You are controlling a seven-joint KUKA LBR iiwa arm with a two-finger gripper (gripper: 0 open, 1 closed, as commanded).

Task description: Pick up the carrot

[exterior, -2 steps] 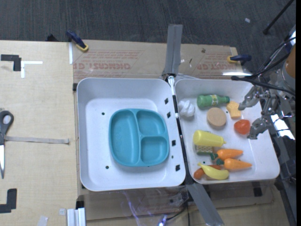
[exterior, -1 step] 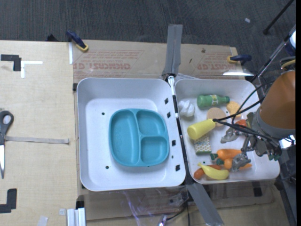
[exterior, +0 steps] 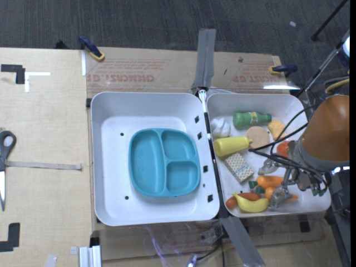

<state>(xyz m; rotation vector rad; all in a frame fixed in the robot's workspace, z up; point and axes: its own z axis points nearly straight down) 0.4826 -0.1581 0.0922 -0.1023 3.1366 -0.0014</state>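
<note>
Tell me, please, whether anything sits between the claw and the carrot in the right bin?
Nothing visible does. The claw hangs low in the right bin, directly beside the carrot, which lies just to its left in the view. The banana lies nearer the front wall, off that line.

High fixed view, slanting down over both bins point(exterior: 100, 149)

tool point(exterior: 286, 191): fingertips lost in clutter | carrot point(exterior: 271, 181): partly behind tool | arm point(exterior: 329, 128): cut by right edge
</note>
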